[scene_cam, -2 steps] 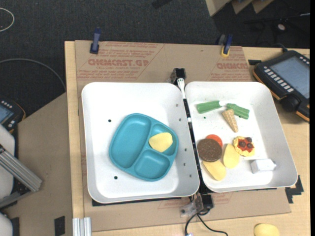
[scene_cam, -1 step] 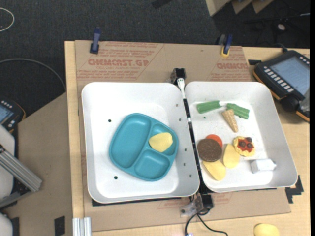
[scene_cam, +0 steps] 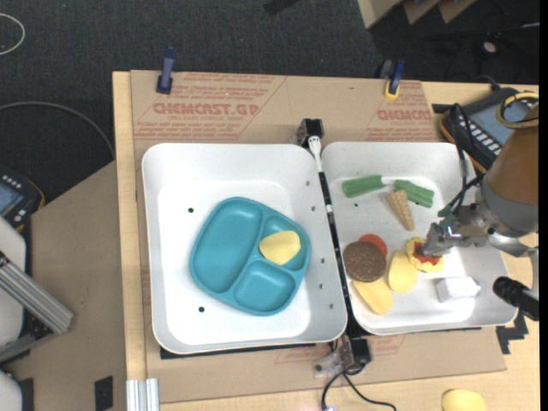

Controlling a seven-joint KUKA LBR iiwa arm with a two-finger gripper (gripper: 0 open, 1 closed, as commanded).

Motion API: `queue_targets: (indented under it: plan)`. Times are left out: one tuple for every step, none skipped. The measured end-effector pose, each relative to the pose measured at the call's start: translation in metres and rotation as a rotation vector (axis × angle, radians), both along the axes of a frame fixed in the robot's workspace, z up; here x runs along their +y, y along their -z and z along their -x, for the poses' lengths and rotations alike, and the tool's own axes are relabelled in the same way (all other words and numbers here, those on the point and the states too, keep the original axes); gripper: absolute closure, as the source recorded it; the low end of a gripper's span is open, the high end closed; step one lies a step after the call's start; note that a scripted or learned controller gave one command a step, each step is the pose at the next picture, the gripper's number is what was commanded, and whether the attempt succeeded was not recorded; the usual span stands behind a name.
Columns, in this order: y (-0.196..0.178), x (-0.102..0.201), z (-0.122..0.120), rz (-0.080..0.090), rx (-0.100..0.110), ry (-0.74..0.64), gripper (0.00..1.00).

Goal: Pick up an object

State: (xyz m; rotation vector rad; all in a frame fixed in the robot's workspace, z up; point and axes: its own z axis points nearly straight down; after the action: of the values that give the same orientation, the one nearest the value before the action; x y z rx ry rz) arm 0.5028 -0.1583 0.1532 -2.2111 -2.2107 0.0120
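The gripper (scene_cam: 431, 248) is low in the right bin (scene_cam: 445, 157), near its right side, just over a small red and yellow object (scene_cam: 425, 257). How far the gripper is open I cannot tell, and I cannot tell either if it has hold of this object. Just beside it on the left lies a pale yellow round piece (scene_cam: 402, 273), and next to that a brown round cookie (scene_cam: 366, 261) with a red piece (scene_cam: 374, 241) behind it. A flat yellow piece (scene_cam: 374, 295) lies below the cookie. A small white block (scene_cam: 456, 288) is near the front right corner. Farther back are a tan cone (scene_cam: 402, 208) and two green pieces (scene_cam: 362, 186). In the left bin (scene_cam: 171, 178) stands a blue divided plate (scene_cam: 227, 251), with a pale yellow object (scene_cam: 280, 247) in its right compartment.
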Motion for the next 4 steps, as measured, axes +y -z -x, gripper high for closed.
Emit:
queue_targets:
  plan:
    - [0.051, -0.049, -0.030, 0.012, -0.032, -0.001, 1.00]
    - [0.054, -0.067, -0.070, 0.009, -0.027, -0.002, 1.00]
    - [0.006, 0.015, 0.004, 0.000, -0.013, -0.005, 1.00]
    - [0.053, -0.051, -0.022, 0.009, -0.017, 0.004, 1.00]
